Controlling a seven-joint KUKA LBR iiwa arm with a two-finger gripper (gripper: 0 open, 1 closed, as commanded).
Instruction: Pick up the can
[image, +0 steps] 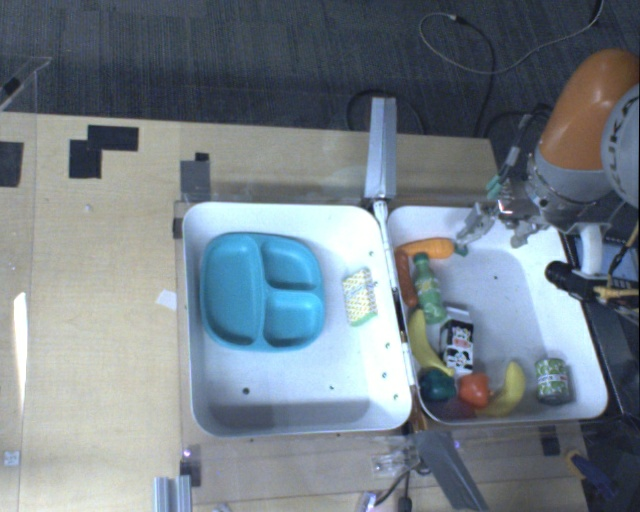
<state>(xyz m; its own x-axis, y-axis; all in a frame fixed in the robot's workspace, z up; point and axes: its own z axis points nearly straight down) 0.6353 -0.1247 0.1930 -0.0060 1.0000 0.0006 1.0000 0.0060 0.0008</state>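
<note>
while the can (551, 380) lies in the right bin (520, 290), near its front right corner, the gripper (496, 220) hangs over the far end of that same bin, well apart from it. the two fingers (472, 232) look spread, with a gap showing between them and nothing held there. the can seems to lie on its side or at a tilt, with a greenish patterned label and a pale rim; it is too small to tell which end faces up. just beside it on the left lies a banana (511, 386), with a red fruit (474, 389) touching that, and further left a second banana (424, 344), a dark teal ball (435, 383) and a small black-and-white box (458, 345). a green bottle (428, 288) and a carrot (426, 247) sit toward the far left of the bin. the left bin (290, 410) holds a blue tray (262, 290) and a small yellow-green packet (359, 297). as a judgement: the can is probably stiff and fairly light, with a smooth curved wall that could slip or roll under a poor pinch — so the hold should go across the middle of its body, fingers on opposite sides of the curve, not over the ends. the bin's front and right walls stand close to the can, which leaves little room for a finger on that side — the approach likely needs to come from above, with the fingers turned so they clear both the wall and the banana.
</note>
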